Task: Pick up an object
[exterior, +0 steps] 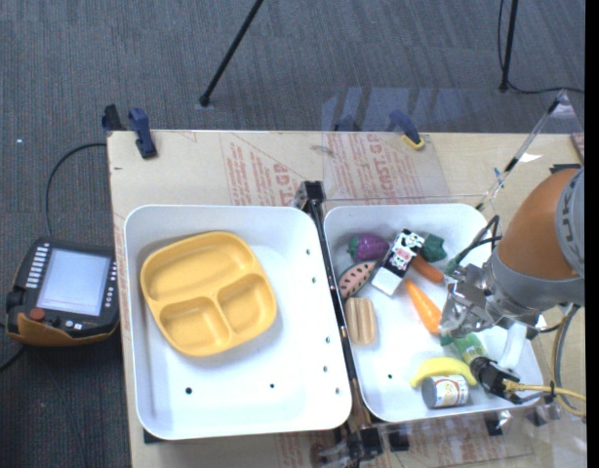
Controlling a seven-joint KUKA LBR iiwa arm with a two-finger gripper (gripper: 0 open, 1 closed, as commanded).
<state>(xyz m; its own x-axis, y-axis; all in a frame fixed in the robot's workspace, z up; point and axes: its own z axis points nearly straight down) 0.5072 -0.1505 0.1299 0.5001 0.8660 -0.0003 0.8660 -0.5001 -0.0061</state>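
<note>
The tool (462,322) is hanging low in the right bin (397,409) over a green object (467,345), beside the orange carrot (423,305) and banana (440,369), and crowding risks a glancing, failed grab.

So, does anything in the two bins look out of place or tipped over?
The small can in the right bin lies on its side beside the banana. Otherwise nothing stands out; the yellow divided plate sits flat in the left bin.
</note>
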